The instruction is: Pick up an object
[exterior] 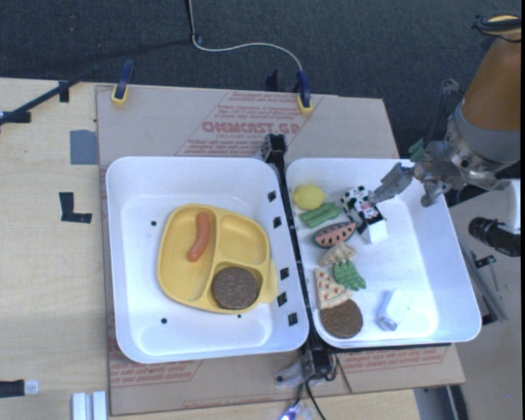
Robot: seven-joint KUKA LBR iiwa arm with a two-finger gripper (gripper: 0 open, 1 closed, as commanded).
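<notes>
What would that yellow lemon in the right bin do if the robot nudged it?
The lemon looks rounded and smooth, so it would probably roll or slip from a pinch. Toy food crowds beside it, likely stopping it soon.

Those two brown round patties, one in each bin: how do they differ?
The left patty sits on the yellow plate, in its own compartment; the right patty lies straight on the bin floor. The left one stands alone, while the right one touches a pizza slice. Both are flat, round and dark brown.
</notes>
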